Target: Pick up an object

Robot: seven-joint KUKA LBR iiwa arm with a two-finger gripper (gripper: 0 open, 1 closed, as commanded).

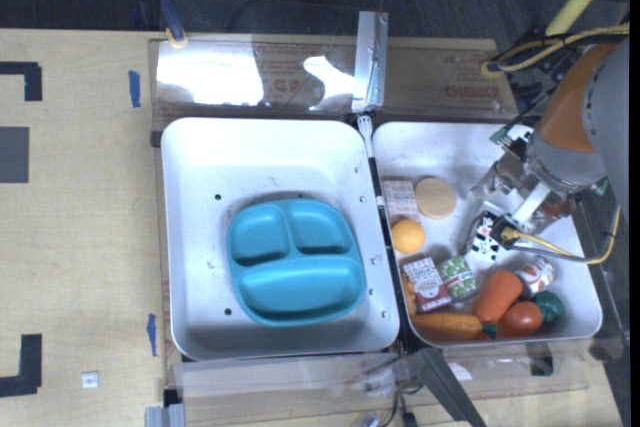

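Gripper (508, 179) at the end of the grey arm (600, 105), which enters from the view's right with its orange band (566, 118) above the wrist; the tool hangs over the far right part of the right bin (455, 143), and from this angle I cannot tell whether it is open or closed, nor can I see anything held in it. Objects available for picking lie in the right bin, below and to the view's left of the tool: a round tan biscuit (435, 197) beside a pale packet (398, 198) near the dividing wall; an orange ball (407, 236) just in front of them; a red packet (423, 281) touching a green packet (458, 277); a long carrot (448, 324) along the near wall; a stubby orange vegetable (500, 293) leaning against a red tomato (520, 317); a green piece (551, 307) and a small white-and-red item (538, 273) at the near right corner. Left bin (200, 175) holds a blue divided tray (295, 260), lying flat, well apart from the tool. Both bins sit side by side on the pale wooden bench (70, 245)
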